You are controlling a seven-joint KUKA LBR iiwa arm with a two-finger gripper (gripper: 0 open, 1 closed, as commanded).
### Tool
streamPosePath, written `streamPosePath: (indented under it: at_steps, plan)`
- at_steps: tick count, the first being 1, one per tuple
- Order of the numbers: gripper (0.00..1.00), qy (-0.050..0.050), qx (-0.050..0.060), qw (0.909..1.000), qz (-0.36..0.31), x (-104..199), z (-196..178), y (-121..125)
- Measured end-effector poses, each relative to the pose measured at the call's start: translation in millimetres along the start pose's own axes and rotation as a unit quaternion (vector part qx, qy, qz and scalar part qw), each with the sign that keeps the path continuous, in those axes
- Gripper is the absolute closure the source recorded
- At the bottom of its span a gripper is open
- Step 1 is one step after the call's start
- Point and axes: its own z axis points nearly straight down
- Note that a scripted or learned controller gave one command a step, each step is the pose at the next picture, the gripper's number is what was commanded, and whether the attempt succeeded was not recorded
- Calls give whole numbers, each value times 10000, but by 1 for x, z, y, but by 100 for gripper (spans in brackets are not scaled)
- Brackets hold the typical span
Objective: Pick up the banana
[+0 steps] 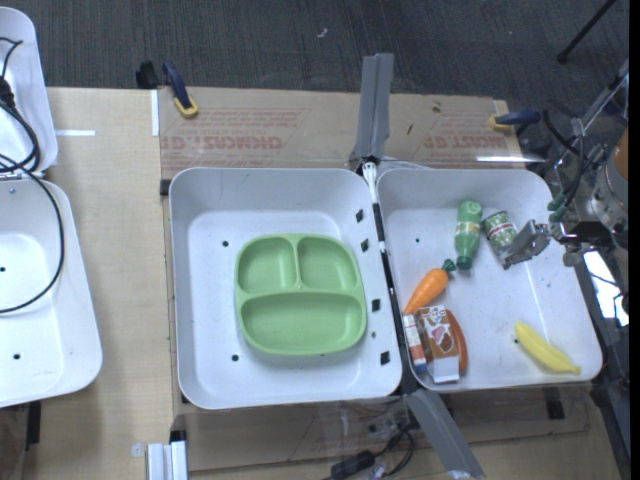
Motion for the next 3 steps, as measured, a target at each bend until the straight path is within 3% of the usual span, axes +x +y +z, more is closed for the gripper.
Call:
streamPosePath:
  at_steps: [1,2,3]
  plan:
    - [0,9,0,10000,34,-47,154,-13]
    - [0,3,-14,9866,-1631,-76,199,20]
    - [0,29,-7,9840,-1782,-88,199,-12]
